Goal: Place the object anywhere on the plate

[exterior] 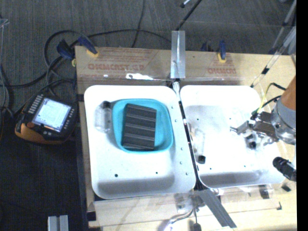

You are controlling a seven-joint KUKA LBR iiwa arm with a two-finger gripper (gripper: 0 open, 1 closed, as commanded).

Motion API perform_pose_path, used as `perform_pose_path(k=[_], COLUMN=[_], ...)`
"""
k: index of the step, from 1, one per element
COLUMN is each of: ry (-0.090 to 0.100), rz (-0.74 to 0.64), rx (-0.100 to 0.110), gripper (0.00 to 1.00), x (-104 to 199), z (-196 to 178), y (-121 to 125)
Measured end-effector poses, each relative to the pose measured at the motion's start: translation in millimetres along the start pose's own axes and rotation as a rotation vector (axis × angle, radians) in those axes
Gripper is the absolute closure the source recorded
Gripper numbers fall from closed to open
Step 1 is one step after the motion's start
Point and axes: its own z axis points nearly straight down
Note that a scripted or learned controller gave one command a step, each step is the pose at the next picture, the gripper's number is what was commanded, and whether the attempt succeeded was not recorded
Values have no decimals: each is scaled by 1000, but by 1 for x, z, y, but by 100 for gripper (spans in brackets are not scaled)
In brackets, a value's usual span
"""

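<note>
Camera view had both white bins side by side, and the blue plate [143, 125] sat in the left bin [134, 177] with a dark ribbed block [140, 126] already lying flat on it, pretty much centred. So judging by that, the object was already where the task wanted it. A clear little bottle or tube [103, 114] lay just beside the plate's left edge, touching or nearly so, hard to call. The gripper [251, 134] hung over the right side of the right bin [216, 172], well apart from the plate, with the arm coming in from the right. What could go wrong from there, in my opinion: if the program sent the arm back across to the left bin for another go, it could clip the block and shove it off the plate, or knock that clear bottle around, since see-through stuff is easy to misjudge. There was also a small dark bit [201, 159] near the left wall of the right bin that could get grabbed by mistake. As for the jaws, honestly couldn't tell; the tip was a blurry tangle of metal and cable, and I saw nothing between them.
</note>
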Motion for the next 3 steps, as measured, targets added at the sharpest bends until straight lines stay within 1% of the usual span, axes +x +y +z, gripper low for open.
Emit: perform_pose_path(k=[1,2,3], ry=[3,-1,0], rz=[321,283,351], rx=[-4,0,4], gripper=[0,0,0], x=[36,61,167], z=[116,-55,-8], y=[-9,-18,-50])
